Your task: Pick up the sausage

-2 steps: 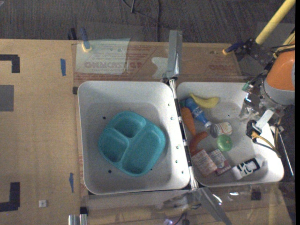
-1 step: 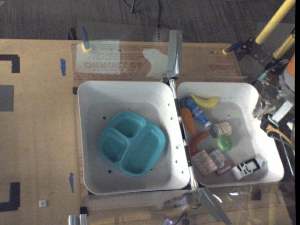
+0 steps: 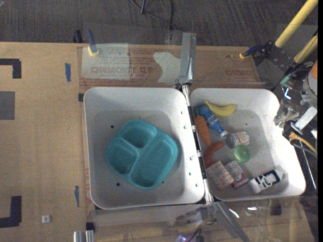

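Sausage [image 3: 213, 152] lying in right bin [image 3: 286, 135], beside carrot [image 3: 202, 130], end effector [image 3: 295, 112] at bin's right edge, its opening impossible to tell

teal plate [image 3: 143, 154], yellow banana [image 3: 220, 108], reddish-brown sausage [image 3: 213, 152], white bins [image 3: 96, 135]

My table [image 3: 40, 150] is pale wood with black corner marks and bits of blue tape. Two shallow white bins sit directly on it, touching side by side: the left bin [image 3: 96, 135] and the right bin [image 3: 282, 135].
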